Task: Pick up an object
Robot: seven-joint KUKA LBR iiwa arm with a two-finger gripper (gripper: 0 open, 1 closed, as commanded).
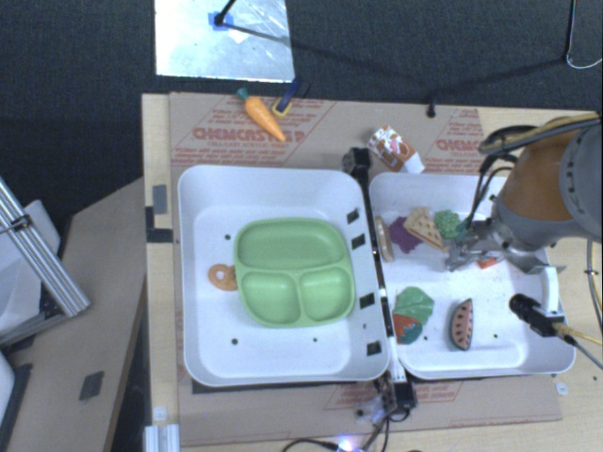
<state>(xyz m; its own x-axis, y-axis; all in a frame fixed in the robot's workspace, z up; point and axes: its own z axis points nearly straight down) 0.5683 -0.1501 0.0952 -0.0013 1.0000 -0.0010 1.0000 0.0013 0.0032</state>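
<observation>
A grey arm (542,191) reaches low into the right bin (490,361), its tool (464,252) down among a scatter of toy food. Taking the green tray (292,271) in the left bin (203,205) as the marker, everything the arm might lift lies to the tray's right, past the divider: a cheese wedge (426,226) and a purple piece (403,236) nearest, a broccoli floret (448,222) just beyond them, a leafy green piece (413,304) and a watermelon slice (460,324) lower down. A small red piece (487,263) sits beside the tool, farther from the tray. A pretzel (222,277) lies just left of the tray, a carrot (264,118) and a wrapped packet (396,149) on the surface (443,130) above it.

The likeliest target, by position, is the broccoli or the red piece. A clean pick here would mean centring on one item alone, well off the cheese, closing only once low enough to grip its body, then lifting straight up so the neighbours are not dragged along.

How wide the tool stands cannot be told; its tip is a small grey blur against the white floor. Nothing is visibly caught in it, and whether it touches the red piece is unclear.
</observation>
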